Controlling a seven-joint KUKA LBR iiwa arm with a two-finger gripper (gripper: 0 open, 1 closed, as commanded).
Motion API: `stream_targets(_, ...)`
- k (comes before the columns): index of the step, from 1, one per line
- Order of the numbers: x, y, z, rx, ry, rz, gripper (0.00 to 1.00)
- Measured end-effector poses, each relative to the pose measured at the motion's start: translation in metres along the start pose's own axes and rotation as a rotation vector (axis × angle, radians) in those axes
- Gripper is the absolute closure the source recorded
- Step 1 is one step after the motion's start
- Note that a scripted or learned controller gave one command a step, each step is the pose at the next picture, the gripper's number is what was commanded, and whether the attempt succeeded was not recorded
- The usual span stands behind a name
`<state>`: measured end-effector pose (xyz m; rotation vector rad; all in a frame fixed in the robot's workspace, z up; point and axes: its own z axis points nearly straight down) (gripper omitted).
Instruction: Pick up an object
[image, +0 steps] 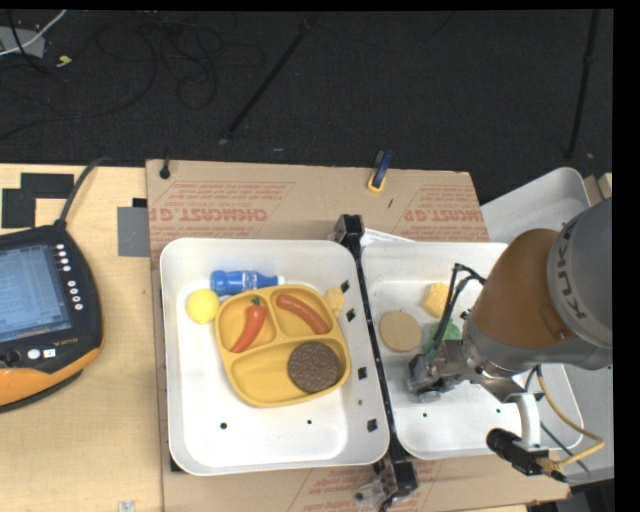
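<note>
My pincer (428, 378) hangs low in the right bin (455, 445), near the tan disc (400, 331); I cannot tell if it is released or clenched.

bins (190, 420): we see white
tray (262, 390): yellow
bottle (240, 282): blue, white cap
ball (202, 306): yellow
pepper (250, 325): red-orange
sausage (303, 311): orange-red
patty (314, 367): dark brown
disc (400, 331): tan
arm (530, 300): grey, orange band

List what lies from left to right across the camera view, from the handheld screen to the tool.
Handheld screen → yellow ball → chili pepper → sausage → tan disc → tool
</note>
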<state>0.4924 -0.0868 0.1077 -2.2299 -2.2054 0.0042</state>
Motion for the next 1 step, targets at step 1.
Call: stream_targets(1,0.0928,0.0272,-0.1506,-0.020,0.003,-0.022,1.00)
